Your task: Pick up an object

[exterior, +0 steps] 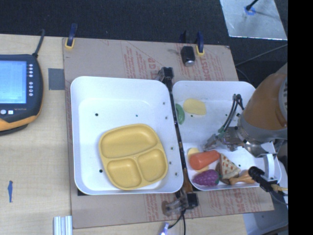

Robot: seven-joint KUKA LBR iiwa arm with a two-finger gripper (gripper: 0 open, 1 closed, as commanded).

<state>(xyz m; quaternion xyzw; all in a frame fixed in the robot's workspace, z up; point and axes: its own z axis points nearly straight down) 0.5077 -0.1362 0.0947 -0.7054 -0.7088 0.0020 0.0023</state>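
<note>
The right bin (215,89) holds toy food: a pale yellow piece (194,106) near its back, a green piece (180,114) against the left wall, an orange carrot-like piece (204,159), a purple grape bunch (206,178) and a pizza-like wedge (227,167) at the front. My gripper (217,140) hangs low over the middle of this bin, just above and right of the orange piece. I see nothing between its fingers.
The left bin (88,94) holds a yellow divided plate (133,155). A tablet-like pendant (17,89) lies at the far left of the bench. Clamps (188,53) sit along the board's back edge. The arm's orange band (269,104) covers the right bin's right side.
</note>
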